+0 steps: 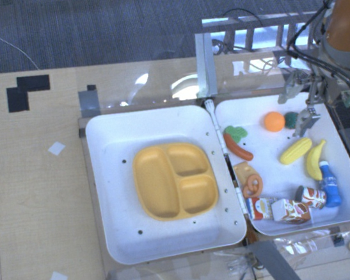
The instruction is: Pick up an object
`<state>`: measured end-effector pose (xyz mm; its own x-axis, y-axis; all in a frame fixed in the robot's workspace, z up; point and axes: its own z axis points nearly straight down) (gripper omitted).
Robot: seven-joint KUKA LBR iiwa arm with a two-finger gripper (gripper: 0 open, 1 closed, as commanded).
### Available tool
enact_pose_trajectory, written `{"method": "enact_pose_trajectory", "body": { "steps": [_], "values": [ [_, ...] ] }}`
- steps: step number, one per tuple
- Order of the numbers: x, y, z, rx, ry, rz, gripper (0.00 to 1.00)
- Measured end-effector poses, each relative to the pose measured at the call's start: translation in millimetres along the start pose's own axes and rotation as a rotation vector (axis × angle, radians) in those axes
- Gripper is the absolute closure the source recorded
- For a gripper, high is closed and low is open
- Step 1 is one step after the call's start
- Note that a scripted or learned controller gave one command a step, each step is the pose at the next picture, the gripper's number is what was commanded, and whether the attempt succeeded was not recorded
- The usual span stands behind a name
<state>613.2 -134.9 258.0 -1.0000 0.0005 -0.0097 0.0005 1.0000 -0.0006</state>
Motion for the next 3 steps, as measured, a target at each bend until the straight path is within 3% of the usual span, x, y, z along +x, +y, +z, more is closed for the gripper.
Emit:
{"method": "enact_pose_trajectory", "body": {
  "steps": [1, 2, 3],
  "values": [
    [11, 41, 134, -0.002, 0.009, 0.251, 0.0],
    [7, -21, 149, 0.001, 0.0, 0.379, 0.0],
    [37, -71, 149, 0.002, 0.001, 0.671, 0.0]
  ]
}}
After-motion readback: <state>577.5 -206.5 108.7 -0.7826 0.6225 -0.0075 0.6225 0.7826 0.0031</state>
